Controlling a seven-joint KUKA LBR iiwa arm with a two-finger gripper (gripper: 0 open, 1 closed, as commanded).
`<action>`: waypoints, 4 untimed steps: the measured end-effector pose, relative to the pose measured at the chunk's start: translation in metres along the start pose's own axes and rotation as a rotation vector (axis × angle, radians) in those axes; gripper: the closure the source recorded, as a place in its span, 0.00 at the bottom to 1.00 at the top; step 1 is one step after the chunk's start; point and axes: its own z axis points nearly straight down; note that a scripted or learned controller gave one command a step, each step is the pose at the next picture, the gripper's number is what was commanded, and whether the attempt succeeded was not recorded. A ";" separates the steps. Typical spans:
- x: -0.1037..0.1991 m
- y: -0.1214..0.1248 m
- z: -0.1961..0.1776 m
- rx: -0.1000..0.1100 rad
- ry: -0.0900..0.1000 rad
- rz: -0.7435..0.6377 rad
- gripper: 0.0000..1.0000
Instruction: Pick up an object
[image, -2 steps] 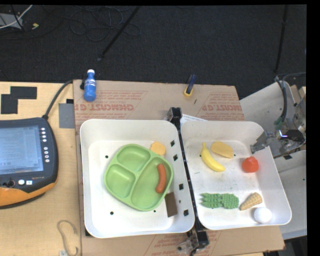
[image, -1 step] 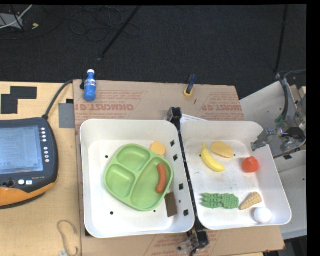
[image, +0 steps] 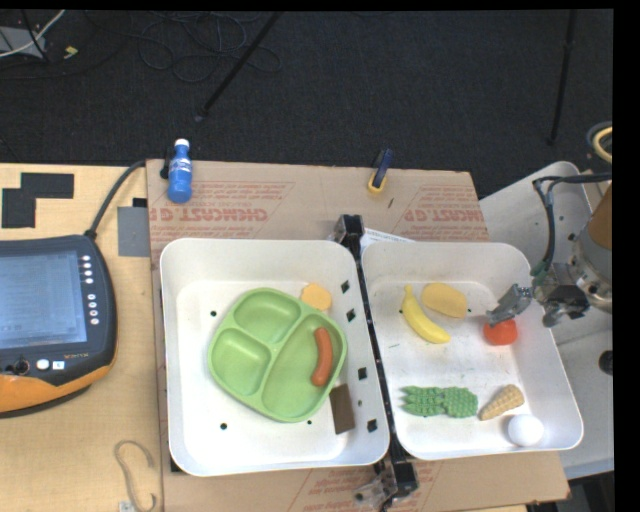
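While the gripper (image: 527, 305) sits at the 3 o'clock edge of the right bin (image: 545, 395), the nearest candidate is the red tomato-like piece (image: 501, 332) — just below and beside the visible jaw tip, apparently touching or nearly so. Can't tell from this angle whether the jaws are apart or together; nothing is visibly held between them.

Right bin contents, clock-wise from bin centre:
- banana (image: 423, 317) at 11 o'clock, yellow lemon-like piece (image: 445, 299) touching or just beside it at 12
- green bumpy piece (image: 439, 402) at 6-7 o'clock
- cone-shaped piece (image: 501, 402) at 5, white ball (image: 524, 430) just beyond it in the corner

Left bin (image: 190, 400) holds the green divided plate (image: 260, 350) with a sausage (image: 321, 357) in it, small orange piece (image: 316, 296) at the plate's 1 o'clock, brown block (image: 341, 408) at 5 o'clock.

My read on doing this well: go for the red piece — it's well apart from the other items, so no clutter. Centre the jaws over it before descending; right now the tool looks offset toward 1 o'clock of it. It's close to the bin wall, so orient the jaws so neither finger lands on the rim. Round shape — close across the widest part, low, or it'll squirt out. Lift straight up.
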 end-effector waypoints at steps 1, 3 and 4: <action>0.004 -0.002 0.044 -0.001 0.000 -0.001 0.00; 0.007 0.000 0.124 -0.004 -0.001 0.002 0.00; 0.005 0.000 0.113 -0.005 -0.001 0.006 1.00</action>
